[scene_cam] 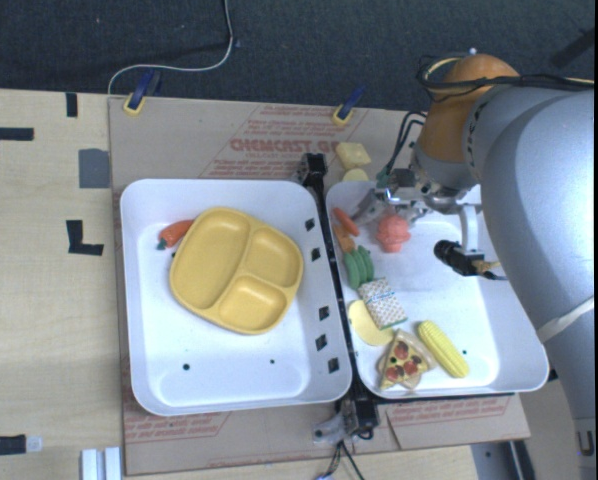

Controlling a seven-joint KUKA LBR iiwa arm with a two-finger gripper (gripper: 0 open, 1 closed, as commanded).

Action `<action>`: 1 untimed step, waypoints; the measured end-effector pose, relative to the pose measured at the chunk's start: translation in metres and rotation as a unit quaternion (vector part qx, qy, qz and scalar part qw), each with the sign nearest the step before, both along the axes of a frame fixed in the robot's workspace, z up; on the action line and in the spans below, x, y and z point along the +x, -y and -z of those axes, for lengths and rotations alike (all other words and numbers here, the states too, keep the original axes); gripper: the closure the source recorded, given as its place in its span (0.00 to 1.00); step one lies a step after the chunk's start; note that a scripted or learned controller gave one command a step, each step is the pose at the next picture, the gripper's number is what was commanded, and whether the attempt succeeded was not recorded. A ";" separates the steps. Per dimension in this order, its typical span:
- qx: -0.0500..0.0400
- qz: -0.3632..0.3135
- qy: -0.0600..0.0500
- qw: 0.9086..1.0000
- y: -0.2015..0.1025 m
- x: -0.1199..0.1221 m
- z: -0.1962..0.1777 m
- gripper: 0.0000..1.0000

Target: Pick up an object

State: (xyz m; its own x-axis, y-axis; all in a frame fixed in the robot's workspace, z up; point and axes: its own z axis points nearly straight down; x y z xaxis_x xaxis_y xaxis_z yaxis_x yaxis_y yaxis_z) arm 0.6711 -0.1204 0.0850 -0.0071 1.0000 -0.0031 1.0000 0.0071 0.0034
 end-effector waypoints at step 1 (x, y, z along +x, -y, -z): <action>0.000 0.002 0.000 1.000 0.002 -0.002 -0.011 1.00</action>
State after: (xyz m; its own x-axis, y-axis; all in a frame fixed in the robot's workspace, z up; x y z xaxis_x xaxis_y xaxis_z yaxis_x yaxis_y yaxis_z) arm 0.6695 -0.1221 0.0963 -0.0032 1.0000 -0.0033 1.0000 0.0033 0.0031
